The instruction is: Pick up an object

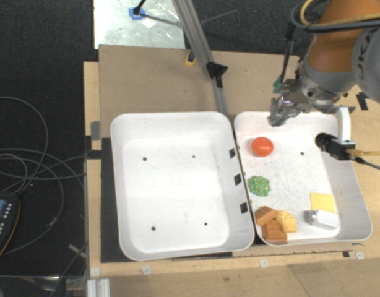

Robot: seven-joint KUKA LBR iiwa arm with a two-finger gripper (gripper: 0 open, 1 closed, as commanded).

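Hovering over the far end of the right bin (338, 166), above a red tomato (262, 146): tool (278, 117), finger spacing impossible to tell. Lying nearer: green ball (259, 185), waffles (275, 223), yellow block (323, 202).

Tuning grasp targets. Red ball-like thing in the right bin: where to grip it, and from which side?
Take the red round object across its widest middle, coming straight down from above. It looks roughly ball-shaped, so no side seems better for the fingers, and it sits apart from the green object with bare bin floor all round. The gripper hangs near the right bin's far rim, close by.
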